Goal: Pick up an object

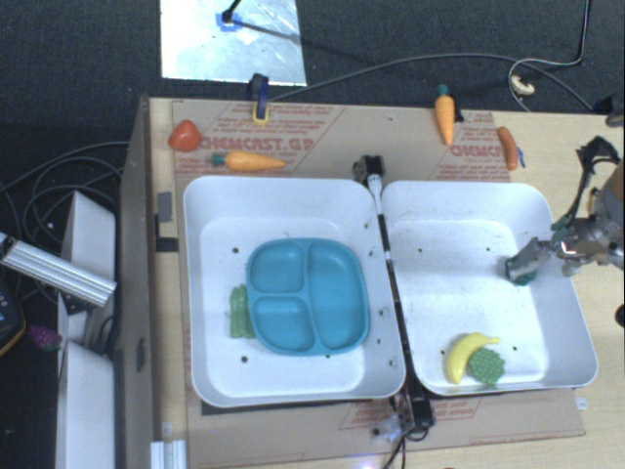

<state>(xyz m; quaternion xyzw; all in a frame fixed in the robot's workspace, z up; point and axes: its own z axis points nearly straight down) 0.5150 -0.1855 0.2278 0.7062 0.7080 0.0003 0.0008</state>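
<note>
In the right bin (459, 203), a yellow banana (463, 351) lies near the front wall, with a green bumpy object (486, 365) touching its right side. My gripper (523, 263) reaches in from the right and hangs over the bin's right part, up and to the right of the banana. Nothing shows between its fingers. The left bin (210, 203) holds a blue divided plate (306, 295) and a green piece (239, 313) against the plate's left edge.
On the bench behind the bins lie two carrots (249, 161) (445, 117), a red-orange item (184, 136) and an orange item (508, 147). A black divider (383, 247) runs between the bins. Cables lie at the left.
</note>
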